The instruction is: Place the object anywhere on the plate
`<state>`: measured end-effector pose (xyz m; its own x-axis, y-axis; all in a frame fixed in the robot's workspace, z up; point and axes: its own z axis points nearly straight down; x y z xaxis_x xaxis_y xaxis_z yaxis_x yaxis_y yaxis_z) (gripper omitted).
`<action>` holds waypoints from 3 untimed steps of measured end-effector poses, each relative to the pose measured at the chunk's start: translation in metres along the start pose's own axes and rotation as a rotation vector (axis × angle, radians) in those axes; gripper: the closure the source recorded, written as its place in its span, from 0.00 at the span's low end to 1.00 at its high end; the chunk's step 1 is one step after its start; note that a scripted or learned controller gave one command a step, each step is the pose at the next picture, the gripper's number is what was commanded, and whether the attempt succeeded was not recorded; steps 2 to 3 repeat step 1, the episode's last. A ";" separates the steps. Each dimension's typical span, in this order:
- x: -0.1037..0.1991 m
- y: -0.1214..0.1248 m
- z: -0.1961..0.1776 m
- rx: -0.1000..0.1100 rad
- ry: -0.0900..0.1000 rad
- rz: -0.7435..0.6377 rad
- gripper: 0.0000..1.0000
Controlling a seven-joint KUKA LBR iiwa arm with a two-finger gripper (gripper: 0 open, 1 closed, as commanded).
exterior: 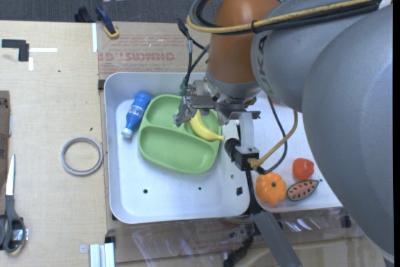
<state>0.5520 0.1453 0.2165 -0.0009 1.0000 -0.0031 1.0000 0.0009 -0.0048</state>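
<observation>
1. Camera view, centre of the frame: we see the gripper [189, 110] hanging over the upper right part of the green plate [169, 147], which has divided compartments and lies in the left white bin [162, 200].
2. The banana [204, 127] lies at the plate's right edge, just below and right of the gripper; we cannot tell whether the fingers are clenched, released, or touching the banana, since the wrist hides them.
3. Left of the plate, a blue bottle [135, 110] with a white cap lies tilted on the bin floor, touching or almost touching the plate's rim.
4. The grey arm with its orange band [240, 28] covers the upper right of the frame and hides most of the right bin.
5. In the lower right, beside the arm, we see an orange pumpkin-like toy [271, 188], a red tomato-like toy [303, 167] and a watermelon slice [303, 190].
6. On the wooden bench at left lie a grey ring [81, 156] and scissors [11, 222].
</observation>
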 end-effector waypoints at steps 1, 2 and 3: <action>0.082 0.084 -0.002 -0.002 -0.001 0.000 0.00; 0.082 0.084 -0.002 -0.002 -0.001 0.000 0.00; 0.082 0.084 -0.002 -0.002 -0.001 0.000 0.00</action>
